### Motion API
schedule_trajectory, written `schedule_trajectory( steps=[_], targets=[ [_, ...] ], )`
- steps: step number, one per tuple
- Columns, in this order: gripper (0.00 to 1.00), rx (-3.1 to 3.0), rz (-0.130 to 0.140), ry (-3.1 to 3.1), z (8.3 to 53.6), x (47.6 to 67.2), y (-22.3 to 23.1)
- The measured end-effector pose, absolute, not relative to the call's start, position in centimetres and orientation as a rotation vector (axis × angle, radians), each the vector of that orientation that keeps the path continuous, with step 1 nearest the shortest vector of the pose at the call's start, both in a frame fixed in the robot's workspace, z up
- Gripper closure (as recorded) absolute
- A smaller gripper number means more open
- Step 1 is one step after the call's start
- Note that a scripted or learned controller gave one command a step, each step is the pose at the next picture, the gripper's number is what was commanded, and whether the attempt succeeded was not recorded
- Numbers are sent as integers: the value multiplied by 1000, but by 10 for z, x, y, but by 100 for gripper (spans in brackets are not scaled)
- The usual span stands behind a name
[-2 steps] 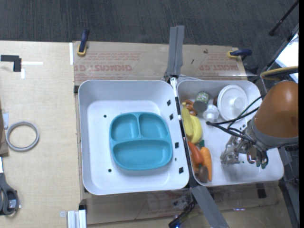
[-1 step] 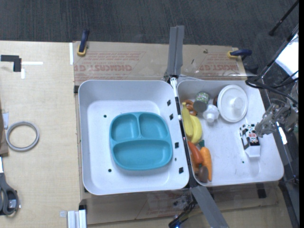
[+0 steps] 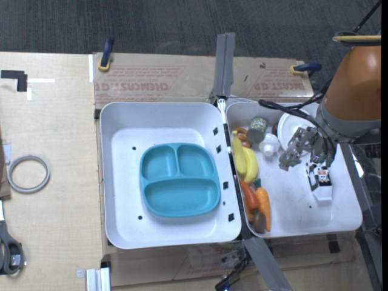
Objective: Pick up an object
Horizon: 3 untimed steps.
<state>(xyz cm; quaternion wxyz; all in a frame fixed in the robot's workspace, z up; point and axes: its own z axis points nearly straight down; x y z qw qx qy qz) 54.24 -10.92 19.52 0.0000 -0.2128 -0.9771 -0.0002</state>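
Gripper, skeletal metal, hangs over my right bin; I cannot tell its state. Smooth banana, glossy carrot and other toy food line the left wall. Left bin holds a rounded, three-part blue plate.

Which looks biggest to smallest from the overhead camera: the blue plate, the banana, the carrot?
1. Blue plastic divided plate, by far the largest.
2. Yellow banana.
3. Orange carrot, a bit smaller than the banana, though its neighbours partly hide it.
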Motion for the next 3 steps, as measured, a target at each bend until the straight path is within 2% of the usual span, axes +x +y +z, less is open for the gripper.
schedule_trajectory(
  steps=[1, 2, 3],
  targets=[
    [100, -665, 0, -3071, 91, 478, -117],
    [100, 614, -1, -3085, 152, 499, -169],
    [0, 615, -1, -3085, 152, 499, -169]
  ],
)
